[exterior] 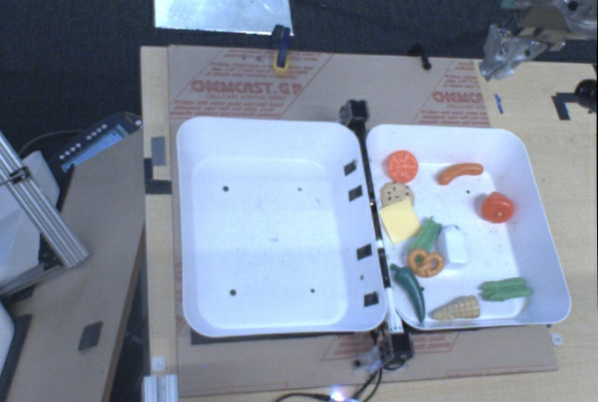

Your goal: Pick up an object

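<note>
Two white bins on tabletop; toy foods lie loose in right bin, tomato well apart from others, likely easiest target. End effector hovers above bin's far corner; grip state indiscernible.

A robotics lab: two shallow white bins sit side by side on a printed cardboard sheet over a wooden worktop, toy plastic food filling the right bin. An aluminium frame rail, loose cables and dark carpet surround the rig.
</note>
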### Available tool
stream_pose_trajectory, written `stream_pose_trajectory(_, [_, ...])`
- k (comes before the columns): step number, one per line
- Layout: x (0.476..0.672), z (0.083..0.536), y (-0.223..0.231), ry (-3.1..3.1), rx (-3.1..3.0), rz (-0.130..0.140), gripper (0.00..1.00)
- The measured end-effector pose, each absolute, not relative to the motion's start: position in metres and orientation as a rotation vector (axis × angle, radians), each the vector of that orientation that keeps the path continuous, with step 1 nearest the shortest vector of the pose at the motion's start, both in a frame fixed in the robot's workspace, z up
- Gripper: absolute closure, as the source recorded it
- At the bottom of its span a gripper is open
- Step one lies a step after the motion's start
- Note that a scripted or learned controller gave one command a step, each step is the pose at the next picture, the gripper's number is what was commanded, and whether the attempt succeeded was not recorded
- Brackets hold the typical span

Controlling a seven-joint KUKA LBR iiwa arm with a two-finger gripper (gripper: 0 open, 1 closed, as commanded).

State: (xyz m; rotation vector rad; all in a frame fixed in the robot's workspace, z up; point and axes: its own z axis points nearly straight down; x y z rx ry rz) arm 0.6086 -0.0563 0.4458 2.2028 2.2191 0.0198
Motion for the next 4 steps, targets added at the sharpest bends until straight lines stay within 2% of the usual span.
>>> stream_pose_trajectory(1, [0.522,0.399,-0.018,2.233,2.216,-0.003,1.0])
stream_pose_trajectory(2, [0.514,0.39,0.024,2.231,2.213,0.002,1.0])
stream_pose_trajectory(3, [0.486,0.544,0.12,2.232,2.2,0.03,1.0])
stream_pose_trajectory(4, [0.485,0.42,0.159,2.234,2.216,-0.012,1.0])
